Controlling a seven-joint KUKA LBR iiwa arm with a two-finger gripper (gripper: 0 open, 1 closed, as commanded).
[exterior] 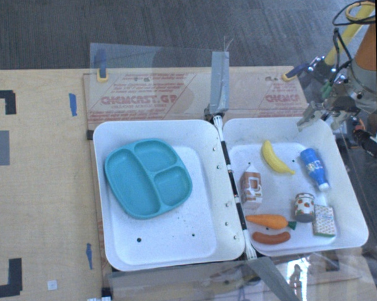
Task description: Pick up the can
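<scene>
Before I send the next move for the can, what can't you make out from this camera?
- Gripper: tangled with cables at the right bin's upper corner; finger state unreadable.
- Arm: cut off by the right edge.
- Can: too small to read the label; carton stands close, contact unclear.

The can stands near the right bin's front right corner, crowded: small carton touching its right, carrot just left, blue bottle behind. Approach from above is open. Bare floor lies between the banana and the can.
</scene>
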